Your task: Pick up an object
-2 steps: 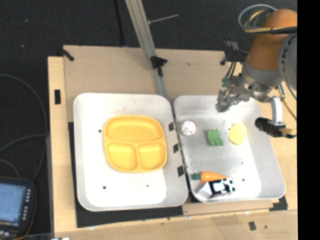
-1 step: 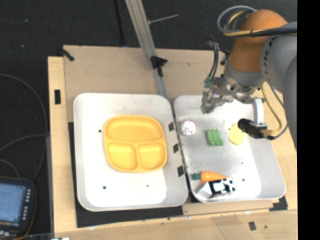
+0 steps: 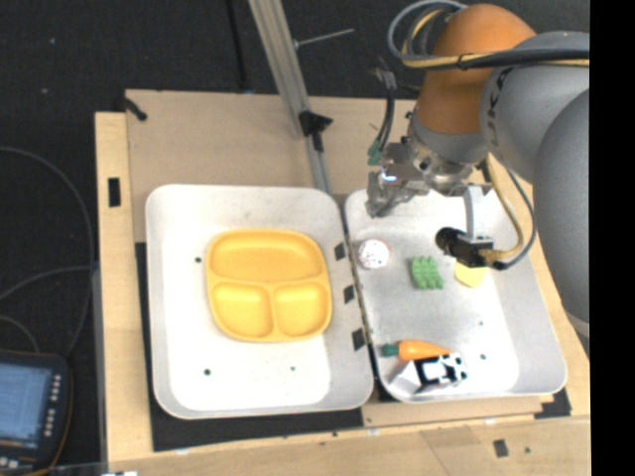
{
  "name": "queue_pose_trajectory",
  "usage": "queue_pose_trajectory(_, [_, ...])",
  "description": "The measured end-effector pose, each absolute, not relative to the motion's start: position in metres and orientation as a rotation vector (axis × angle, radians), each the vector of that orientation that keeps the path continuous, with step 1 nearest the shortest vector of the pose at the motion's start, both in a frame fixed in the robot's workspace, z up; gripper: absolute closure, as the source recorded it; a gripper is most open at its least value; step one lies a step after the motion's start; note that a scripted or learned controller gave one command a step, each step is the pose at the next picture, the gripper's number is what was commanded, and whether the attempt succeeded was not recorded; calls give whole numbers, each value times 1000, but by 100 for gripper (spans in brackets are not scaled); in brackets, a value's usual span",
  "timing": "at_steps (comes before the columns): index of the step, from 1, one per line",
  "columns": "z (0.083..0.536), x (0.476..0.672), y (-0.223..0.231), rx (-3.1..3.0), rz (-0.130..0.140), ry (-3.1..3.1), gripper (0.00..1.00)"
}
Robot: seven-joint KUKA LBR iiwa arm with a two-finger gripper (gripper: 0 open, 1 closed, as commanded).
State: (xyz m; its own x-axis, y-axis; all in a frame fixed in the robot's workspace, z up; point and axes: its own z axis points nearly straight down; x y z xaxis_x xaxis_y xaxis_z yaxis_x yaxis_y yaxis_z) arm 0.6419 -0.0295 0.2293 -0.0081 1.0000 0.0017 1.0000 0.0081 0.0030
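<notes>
Jaws' state unclear at the right bin's (image 3: 516,296) far edge; carrot (image 3: 422,349) lies lengthwise left-right, green end left

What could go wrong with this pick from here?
1. The gripper sits at the right bin's top-left corner, near the rim and apart from every object; closing here would likely grab nothing.
2. The nearest item, the white disc, looks flat, so fingers may slide over it.
3. The carrot and the black-and-white block crowd the bottom rim; a grasp there might hit the wall or catch both.
</notes>
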Motion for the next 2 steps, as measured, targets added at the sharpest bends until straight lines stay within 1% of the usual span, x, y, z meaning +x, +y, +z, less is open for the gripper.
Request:
queue_pose_trajectory(1, [223,637,22,2214,1,2230,100])
queue_pose_trajectory(2, [231,637,86,2213,4,2232,100])
